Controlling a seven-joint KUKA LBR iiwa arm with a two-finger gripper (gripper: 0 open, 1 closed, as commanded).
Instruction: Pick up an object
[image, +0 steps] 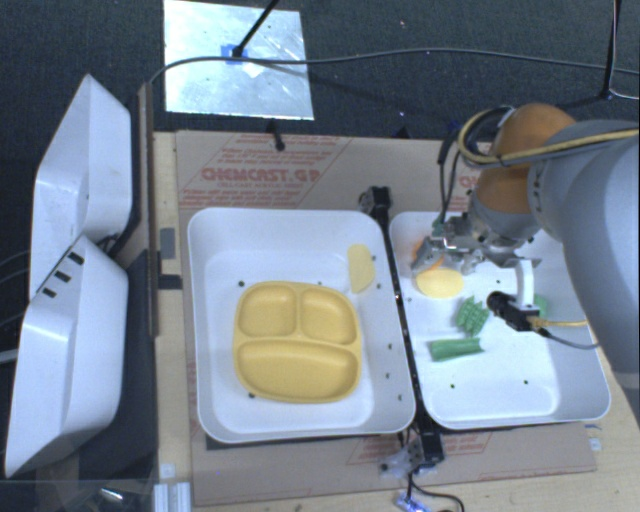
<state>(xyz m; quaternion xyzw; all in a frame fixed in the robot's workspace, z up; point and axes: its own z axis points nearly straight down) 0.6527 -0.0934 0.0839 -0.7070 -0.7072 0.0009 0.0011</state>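
Approach step: gripper (452, 250), finger state impossible to tell, hovers over flat round yellow plastic piece (440, 283) near far-left corner of right white bin (560, 400); next move likely calls for a straight descent, then closing.

Tan surface (320, 160) mid-frame, printed red, carrying two white bins side by side: left bin (215, 380) centre, right bin (560, 400) toward the right edge.
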